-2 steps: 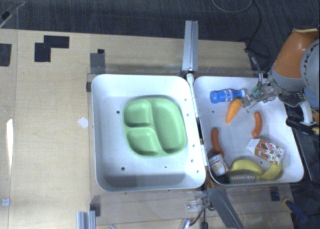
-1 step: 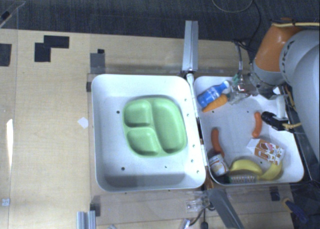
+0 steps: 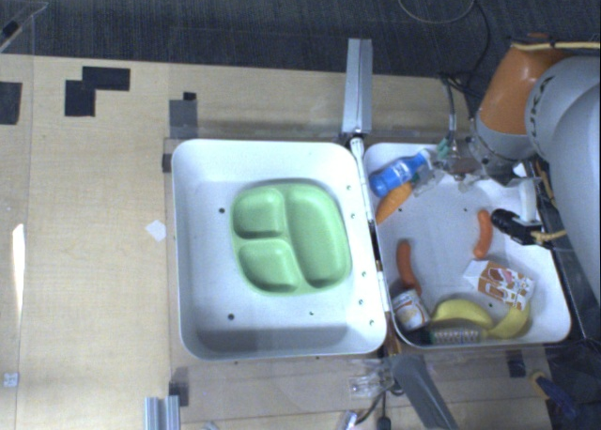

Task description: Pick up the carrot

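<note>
- The gripper (image 3: 449, 158) sits low over the back edge of the right bin (image 3: 556, 311). It's a dark cluster of metal there, and I cannot tell how it is set.
- Just beside it, toward the divider, lies a blue bottle (image 3: 398, 176) on its side.
- The carrot (image 3: 392, 203) rests right under that bottle, touching it, slanting along the right bin's left wall. Nothing grips it.
- Further forward in the same bin: a sausage (image 3: 406, 264) near the left wall, another sausage (image 3: 483, 233) toward the right side, a small carton (image 3: 506, 285), a banana (image 3: 479, 315) along the front wall and a little jar (image 3: 409, 309) in the front left corner.
- The left bin (image 3: 202, 325) holds a green divided plate (image 3: 289, 236), upright in its middle.
- The grey arm (image 3: 563, 114) with its orange band (image 3: 512, 85) comes in from the right.
</note>
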Controlling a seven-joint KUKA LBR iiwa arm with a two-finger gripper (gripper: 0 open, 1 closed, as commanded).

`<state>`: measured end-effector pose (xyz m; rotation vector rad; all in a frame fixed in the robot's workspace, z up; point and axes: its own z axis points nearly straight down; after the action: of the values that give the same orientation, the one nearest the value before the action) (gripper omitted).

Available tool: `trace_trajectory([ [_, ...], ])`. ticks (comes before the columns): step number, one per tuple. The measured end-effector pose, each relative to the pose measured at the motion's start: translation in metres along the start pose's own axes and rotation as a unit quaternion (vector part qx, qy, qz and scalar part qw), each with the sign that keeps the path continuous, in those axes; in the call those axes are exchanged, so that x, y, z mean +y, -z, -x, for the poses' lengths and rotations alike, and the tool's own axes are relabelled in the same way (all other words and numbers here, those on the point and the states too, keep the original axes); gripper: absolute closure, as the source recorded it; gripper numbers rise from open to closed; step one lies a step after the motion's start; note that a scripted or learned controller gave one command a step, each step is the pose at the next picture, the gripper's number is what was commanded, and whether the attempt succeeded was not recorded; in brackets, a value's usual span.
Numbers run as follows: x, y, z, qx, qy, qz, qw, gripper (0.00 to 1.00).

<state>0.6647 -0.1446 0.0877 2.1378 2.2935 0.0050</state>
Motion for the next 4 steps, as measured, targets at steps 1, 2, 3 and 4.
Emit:
trace_trajectory([
  [1,0.006,0.0,-0.047,-0.005,0.167,-0.006,0.986,0.0],
  [2,-0.044,0.001,-0.026,0.0,0.052,0.002,0.9987,0.0],
  [3,-0.041,0.014,-0.028,0.0,0.053,0.005,0.9986,1.0],
  [4,-0.056,0.095,0.054,0.0,-0.02,0.0,0.9998,1.0],
])
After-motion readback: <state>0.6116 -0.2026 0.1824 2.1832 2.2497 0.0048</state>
